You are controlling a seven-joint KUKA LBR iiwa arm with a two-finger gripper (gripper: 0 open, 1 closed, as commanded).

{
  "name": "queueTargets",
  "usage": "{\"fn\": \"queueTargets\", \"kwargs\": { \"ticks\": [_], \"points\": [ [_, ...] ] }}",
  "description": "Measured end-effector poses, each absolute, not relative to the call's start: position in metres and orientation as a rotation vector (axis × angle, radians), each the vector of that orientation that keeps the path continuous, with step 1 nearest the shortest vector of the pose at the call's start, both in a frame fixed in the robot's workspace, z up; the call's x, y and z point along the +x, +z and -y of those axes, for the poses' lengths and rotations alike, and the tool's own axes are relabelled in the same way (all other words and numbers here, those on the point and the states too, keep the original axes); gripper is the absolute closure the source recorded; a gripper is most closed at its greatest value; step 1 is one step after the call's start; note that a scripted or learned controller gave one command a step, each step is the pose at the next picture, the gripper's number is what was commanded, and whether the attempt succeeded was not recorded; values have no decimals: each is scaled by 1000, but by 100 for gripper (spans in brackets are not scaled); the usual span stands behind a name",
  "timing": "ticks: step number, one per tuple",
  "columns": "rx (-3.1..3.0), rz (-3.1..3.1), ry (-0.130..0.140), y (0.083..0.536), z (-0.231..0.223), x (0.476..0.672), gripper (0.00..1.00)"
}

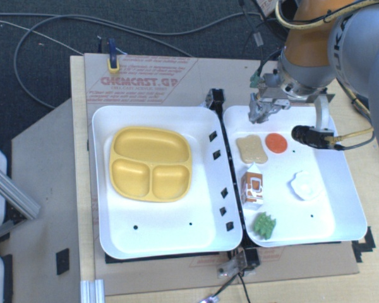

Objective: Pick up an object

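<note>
While poised above the far left corner of the right bin (pixel 335 197), jaws hard to read from this slant: cannot tell whether wide or narrow, and nothing seen held between them. Only 1 arm (pixel 365 40), reaching in over that bin's far right rim.

Likeliest target, judging by nearness: tan slice (pixel 251 149), flat on the right bin's floor, close to its left wall and toward its far end. Lies just nearward of the jaws, almost straight below. Nearly square, perhaps slightly longer from the bin's far side to its near side.

Also within the right bin:
- red disc (pixel 276 143), far half, centre-left
- brown carton (pixel 253 188), by the left wall, midway
- green piece (pixel 263 225), near left corner
- white lump (pixel 303 185), centre

Needs a short nearward shift, then descent.
</note>
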State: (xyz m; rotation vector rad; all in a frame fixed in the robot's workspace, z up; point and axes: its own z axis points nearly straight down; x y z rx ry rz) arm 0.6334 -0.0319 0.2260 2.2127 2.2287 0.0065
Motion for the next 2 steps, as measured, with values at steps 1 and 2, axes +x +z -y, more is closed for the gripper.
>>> {"fn": "queueTargets", "kwargs": {
  "ticks": [1, 2],
  "points": [
    [2214, -2227, 6, 235, -17, 650, 100],
    [2214, -2228, 5, 238, -75, 661, 100]
  ]
}}
